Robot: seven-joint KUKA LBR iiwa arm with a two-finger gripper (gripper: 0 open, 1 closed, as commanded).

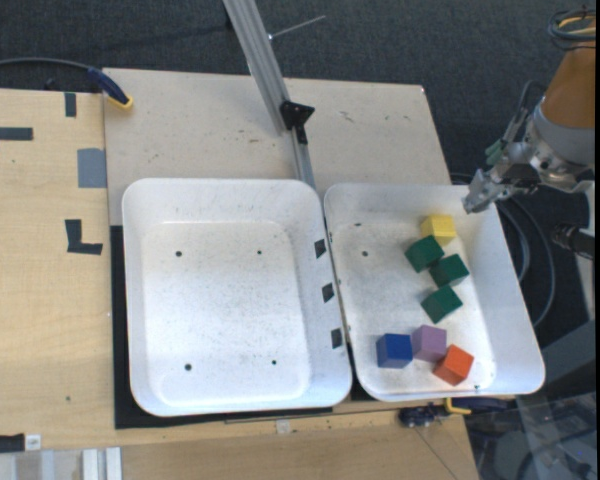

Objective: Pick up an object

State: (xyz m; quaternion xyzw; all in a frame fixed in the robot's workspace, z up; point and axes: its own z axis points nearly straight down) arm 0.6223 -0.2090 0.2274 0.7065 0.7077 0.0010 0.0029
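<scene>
Nothing is lifted yet: the gripper (477,200), jaws' state unclear, hangs near the yellow block (440,228).

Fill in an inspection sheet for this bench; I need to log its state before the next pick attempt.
Surface: wooden bench; left bin, right bin side by side.
Job's things: in right bin, yellow block, three green blocks, blue block, purple block, orange block.
Clutter: grey tape patches on the bench.
Grippers: pincer above right bin's top-right corner, holding nothing visible.
Cables: black cable at top left.
Surroundings: metal rail, dark floor.
</scene>
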